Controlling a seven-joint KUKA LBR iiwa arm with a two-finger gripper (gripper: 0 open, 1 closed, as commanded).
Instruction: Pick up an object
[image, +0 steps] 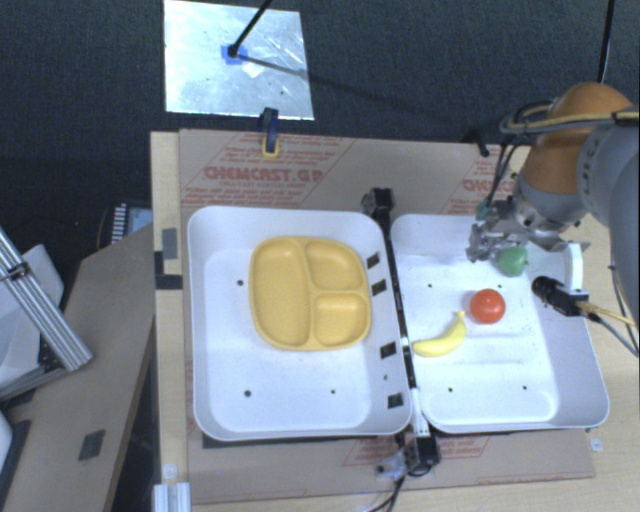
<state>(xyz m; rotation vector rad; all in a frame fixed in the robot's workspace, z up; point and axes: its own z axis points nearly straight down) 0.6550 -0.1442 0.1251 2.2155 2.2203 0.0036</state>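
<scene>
Pincer, grip state unclear, sits just beside green object in right bin

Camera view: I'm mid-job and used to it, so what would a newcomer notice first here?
Probably the big yellow divided plate lying in the left bin. Next, the arm's gripper low over the back of the right bin, right beside a green object. Nearer the front of that bin, a red tomato sits close to a yellow banana.

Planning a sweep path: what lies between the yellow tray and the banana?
In the camera view, the black divider where the two bins meet lies between the yellow tray and the banana, plus bare white bin floor.
</scene>
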